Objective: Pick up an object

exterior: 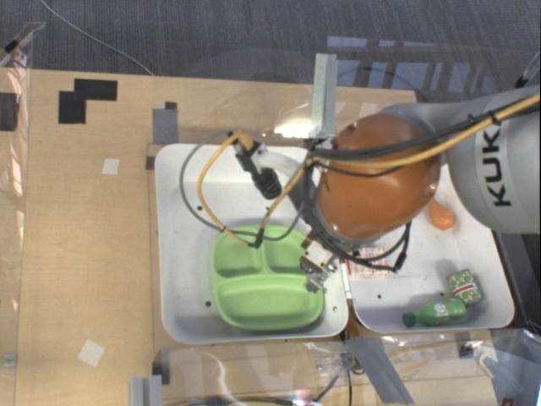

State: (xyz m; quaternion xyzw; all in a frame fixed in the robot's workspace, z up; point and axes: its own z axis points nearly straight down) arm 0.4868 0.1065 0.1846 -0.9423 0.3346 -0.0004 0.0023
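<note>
The grey arm [494, 155] reaches in from the right of the frame, its orange band [376, 176] bulking over the seam between the two white bins. The jaws [315, 271] hang low over the right edge of the green divided tray [254, 290] in the left bin [182, 227]; whether they are spread or closed I cannot tell, as they look small and cluttered by cables. In the right bin [499, 311], at lower right, lie a green bottle [435, 312] and a small green can [464, 285], with an orange object [441, 216] above them.
</note>
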